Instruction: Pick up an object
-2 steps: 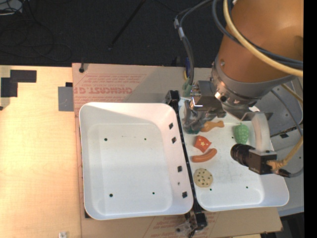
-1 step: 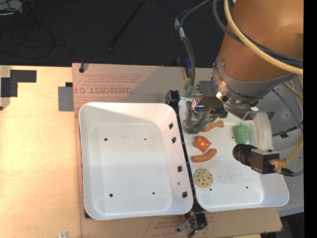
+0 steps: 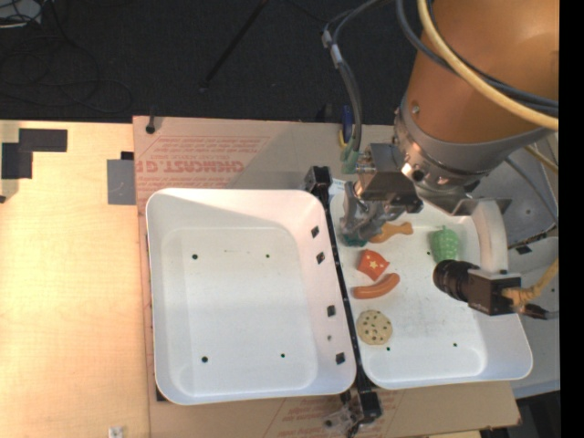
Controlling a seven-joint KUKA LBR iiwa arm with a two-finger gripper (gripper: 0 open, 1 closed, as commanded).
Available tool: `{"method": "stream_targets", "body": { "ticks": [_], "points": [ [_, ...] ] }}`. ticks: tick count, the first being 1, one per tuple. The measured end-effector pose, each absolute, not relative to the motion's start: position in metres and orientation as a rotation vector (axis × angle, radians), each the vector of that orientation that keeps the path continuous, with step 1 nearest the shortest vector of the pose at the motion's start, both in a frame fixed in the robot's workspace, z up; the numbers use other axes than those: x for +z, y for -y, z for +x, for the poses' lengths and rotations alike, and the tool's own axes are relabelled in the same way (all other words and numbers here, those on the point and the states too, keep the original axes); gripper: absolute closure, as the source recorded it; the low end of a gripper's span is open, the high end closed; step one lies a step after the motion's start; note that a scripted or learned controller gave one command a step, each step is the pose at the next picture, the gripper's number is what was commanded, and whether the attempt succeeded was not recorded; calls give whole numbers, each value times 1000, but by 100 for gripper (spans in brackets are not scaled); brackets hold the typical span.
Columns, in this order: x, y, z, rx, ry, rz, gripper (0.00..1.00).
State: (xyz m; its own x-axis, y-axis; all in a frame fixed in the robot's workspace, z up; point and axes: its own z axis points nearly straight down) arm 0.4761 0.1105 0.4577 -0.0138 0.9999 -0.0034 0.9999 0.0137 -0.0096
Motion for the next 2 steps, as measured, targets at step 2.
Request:
{"method": "stream_targets", "body": {
  "ticks": [2],
  "points": [
    [310, -114, 473, 28, 2213, -2214, 100]
  ]
}}
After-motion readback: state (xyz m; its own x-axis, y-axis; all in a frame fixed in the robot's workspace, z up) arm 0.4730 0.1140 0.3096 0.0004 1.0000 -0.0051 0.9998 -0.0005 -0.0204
